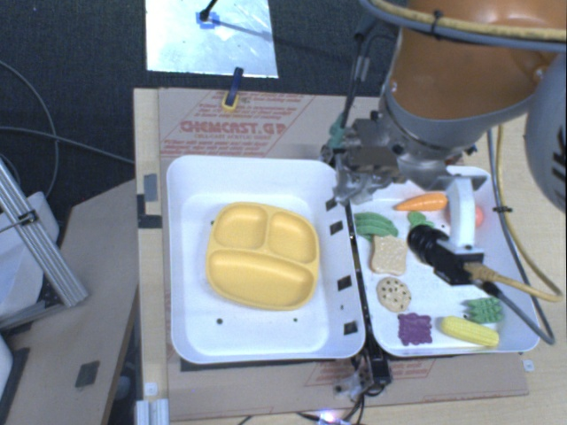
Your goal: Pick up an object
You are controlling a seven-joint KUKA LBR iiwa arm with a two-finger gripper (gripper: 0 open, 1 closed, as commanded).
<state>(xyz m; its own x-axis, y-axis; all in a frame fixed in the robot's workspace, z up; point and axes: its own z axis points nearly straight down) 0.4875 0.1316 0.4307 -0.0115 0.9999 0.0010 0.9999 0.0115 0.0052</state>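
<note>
- The objects to choose from are lying loose in the right bin (pixel 438 304): a green pod (pixel 376 225), an orange carrot (pixel 421 203), a tan cracker (pixel 388 255), a speckled cookie (pixel 393 294), a purple piece (pixel 415 328), a yellow corn cob (pixel 469 331) and a small green piece (pixel 483 308); most are sitting apart from one another, which is leaving room for a grasp around each; whether the pod is touching the cracker cannot be told.
- The green pod is lying closest to the divider between the bins and nearest the tool; it is judged the likeliest target.
- The gripper (pixel 353 182) is hanging over the far end of that divider, just beside the pod; nothing is showing in its grasp; whether it is released or clenched cannot be told, since the wrist is covering it from above.
- The arm (pixel 469 51) is reaching in from the right and is hiding the far part of the right bin.
- The left bin (pixel 190 317) is holding a yellow divided plate (pixel 262 255) near its centre; the plate is sitting well apart from the toys, so it is judged not to be in the way.
- The pick is judged not yet done; every object is resting on the bin floor.
</note>
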